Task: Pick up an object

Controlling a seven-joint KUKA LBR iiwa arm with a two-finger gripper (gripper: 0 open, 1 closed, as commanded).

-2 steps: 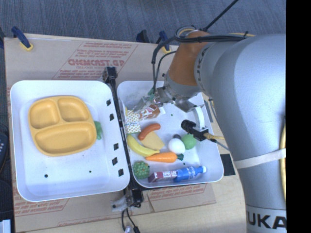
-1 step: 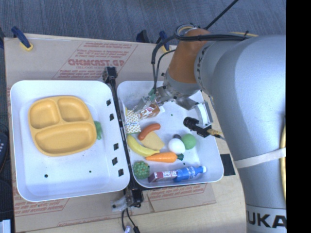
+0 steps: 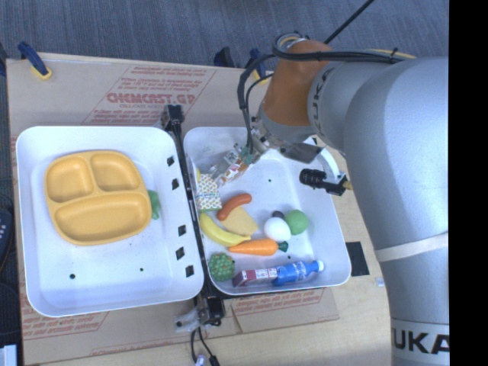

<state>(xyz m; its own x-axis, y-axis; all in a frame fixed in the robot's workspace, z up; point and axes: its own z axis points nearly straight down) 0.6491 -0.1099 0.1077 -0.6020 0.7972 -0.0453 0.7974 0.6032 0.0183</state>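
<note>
One arm: end effector (image 3: 242,158) low in the right bin's (image 3: 335,239) far-left corner.
Grip: cannot tell.
Nearest object: crinkled wrapper (image 3: 227,166), touching it, long axis slanting toward the sausage (image 3: 234,205).

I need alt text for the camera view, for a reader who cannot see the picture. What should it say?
A grey robot arm with an orange band reaches from the right, its hand low in the far left part of the right white bin, which holds toy food: yellow banana, orange carrot, white egg, blue-capped bottle. The left white bin holds a yellow compartment tray.
</note>
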